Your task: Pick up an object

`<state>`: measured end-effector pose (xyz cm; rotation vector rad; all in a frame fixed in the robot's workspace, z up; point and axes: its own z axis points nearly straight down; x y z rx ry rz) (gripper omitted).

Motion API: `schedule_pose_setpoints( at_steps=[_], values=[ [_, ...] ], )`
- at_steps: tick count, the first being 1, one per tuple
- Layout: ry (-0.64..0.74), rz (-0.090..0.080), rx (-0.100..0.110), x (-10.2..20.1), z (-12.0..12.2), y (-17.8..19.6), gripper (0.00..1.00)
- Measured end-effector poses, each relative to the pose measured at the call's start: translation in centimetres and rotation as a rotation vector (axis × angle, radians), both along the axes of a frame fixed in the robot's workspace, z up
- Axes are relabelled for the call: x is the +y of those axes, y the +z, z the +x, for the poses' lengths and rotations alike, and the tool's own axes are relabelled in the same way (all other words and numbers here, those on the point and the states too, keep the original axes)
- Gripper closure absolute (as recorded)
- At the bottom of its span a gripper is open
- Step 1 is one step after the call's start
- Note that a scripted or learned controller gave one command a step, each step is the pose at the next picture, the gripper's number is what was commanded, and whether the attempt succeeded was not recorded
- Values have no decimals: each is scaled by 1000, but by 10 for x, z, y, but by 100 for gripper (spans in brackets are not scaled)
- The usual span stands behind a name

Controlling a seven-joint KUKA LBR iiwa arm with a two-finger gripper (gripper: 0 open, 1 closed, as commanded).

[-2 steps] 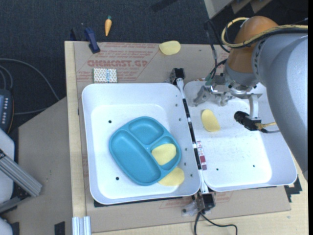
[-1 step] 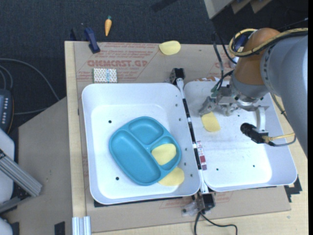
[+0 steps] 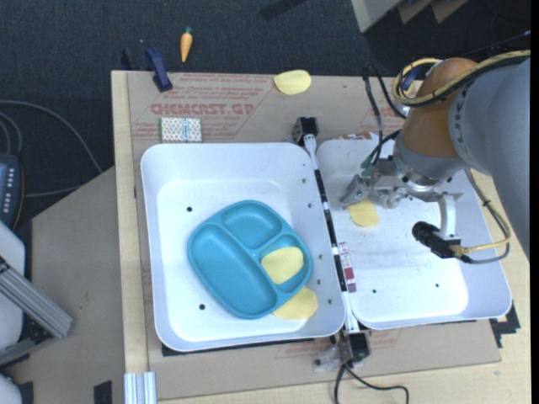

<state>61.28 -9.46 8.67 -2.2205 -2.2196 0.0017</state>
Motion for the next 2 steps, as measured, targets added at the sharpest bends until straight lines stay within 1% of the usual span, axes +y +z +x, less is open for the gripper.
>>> schedule_pose_setpoints(
  at_steps=[1, 2],
  values=[
    [0, 0, 1, 1, 0, -2, 0],
    [0, 0, -1, 1, 0, 8, 100]
  ],
)
